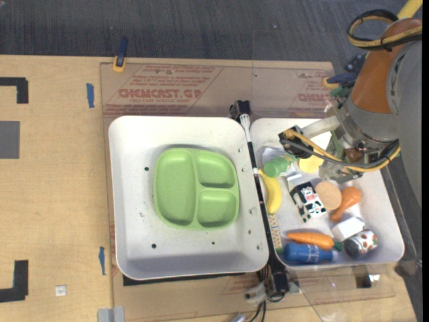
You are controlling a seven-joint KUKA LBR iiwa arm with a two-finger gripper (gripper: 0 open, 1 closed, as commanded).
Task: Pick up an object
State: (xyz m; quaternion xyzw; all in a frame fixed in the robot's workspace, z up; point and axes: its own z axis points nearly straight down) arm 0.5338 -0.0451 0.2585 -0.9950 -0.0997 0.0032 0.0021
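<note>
Carrot [310,239], banana [273,192], bottle [308,253] in right bin [395,243]; green tray [197,188] in left bin [127,200].

The arm [395,86] is a thick grey tube with a broad orange band just above the wrist. Yellow and black cables [371,29] loop over its top — more yellow-and-black wiring trails past the wrist. The wrist block [355,143] is a cluster of dark metal parts, too crowded to make out clearly.

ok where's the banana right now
The banana lies in the right bin, against its left wall, just below a green toy and above the blue bottle.
</note>
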